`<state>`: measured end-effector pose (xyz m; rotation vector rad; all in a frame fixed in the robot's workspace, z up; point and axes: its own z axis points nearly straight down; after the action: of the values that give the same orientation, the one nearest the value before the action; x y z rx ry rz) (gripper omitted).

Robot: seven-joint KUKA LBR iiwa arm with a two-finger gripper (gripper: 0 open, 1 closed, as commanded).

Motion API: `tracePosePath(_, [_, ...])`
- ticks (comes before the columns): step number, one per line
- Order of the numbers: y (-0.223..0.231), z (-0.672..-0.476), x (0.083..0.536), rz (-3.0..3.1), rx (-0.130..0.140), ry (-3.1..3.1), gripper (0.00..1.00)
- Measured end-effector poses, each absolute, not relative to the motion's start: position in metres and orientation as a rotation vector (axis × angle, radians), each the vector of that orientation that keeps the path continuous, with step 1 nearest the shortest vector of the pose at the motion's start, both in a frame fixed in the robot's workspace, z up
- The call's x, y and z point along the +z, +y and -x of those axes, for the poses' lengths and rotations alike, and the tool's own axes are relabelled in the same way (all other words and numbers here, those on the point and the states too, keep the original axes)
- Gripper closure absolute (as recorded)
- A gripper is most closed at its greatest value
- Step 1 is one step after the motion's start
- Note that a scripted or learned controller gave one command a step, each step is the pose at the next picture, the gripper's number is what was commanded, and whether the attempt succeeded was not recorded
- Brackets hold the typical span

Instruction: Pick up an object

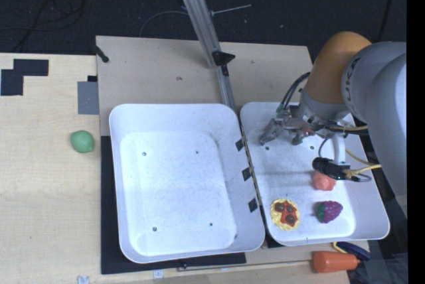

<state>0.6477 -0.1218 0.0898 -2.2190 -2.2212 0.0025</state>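
The right bin point(279, 163) holds three small toys near its front. A salmon-red lump point(324, 182) lies right of centre. In front of it sit a purple bunch of grapes point(328, 211) and a yellow round piece with red spots point(285, 214). My gripper point(312, 133) hangs over the back half of this bin, below the orange band point(335, 67) of the arm. A black part of it reaches down to just above the salmon-red lump. The wrist hides much of the gripper, and no toy shows in its hold.
The left bin point(133, 123) stands beside the right one, joined by black clips. A green ball point(82, 141) lies on the wooden bench to the far left. An orange carrot point(335, 261) rests outside the right bin's front edge. A slanted aluminium bar point(202, 10) rises behind the bins.
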Motion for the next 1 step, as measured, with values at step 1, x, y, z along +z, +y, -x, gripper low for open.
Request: tracePosePath(1, [-0.1224, -0.6482, 0.1011, 2.222, 0.0, -2.221, 1.0])
